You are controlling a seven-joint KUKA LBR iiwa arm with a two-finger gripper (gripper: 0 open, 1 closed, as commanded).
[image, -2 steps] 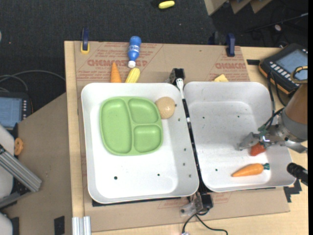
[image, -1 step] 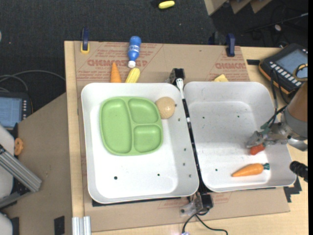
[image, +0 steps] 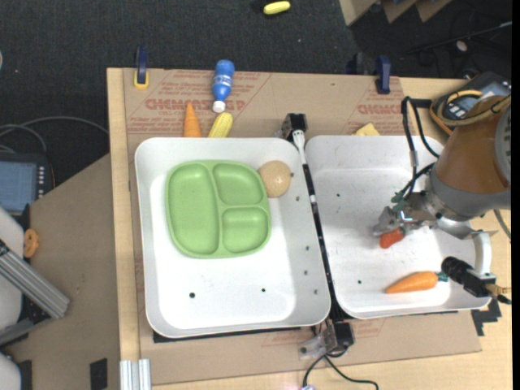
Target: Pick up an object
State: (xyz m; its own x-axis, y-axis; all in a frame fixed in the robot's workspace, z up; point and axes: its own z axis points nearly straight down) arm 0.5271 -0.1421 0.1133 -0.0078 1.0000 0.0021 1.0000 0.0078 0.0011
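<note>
My gripper (image: 396,221) hangs low over the middle of the right bin (image: 357,177), at the end of the grey arm with the orange band that reaches in from the right. A small red object (image: 392,239) lies right at the gripper's tip, touching or just under it; I cannot tell if it is held. An orange toy carrot (image: 413,282) lies on the bin floor near the front right, apart from the gripper. The left bin (image: 219,291) holds a green divided plate (image: 218,208) and a beige ball (image: 275,177) at the plate's far right corner.
Behind the bins on the cardboard lie a blue-and-white bottle (image: 222,84), a small orange carrot (image: 191,122), a yellow corn piece (image: 220,125) and a yellow scrap (image: 367,130). A ridge with black clips (image: 313,218) separates the two bins.
</note>
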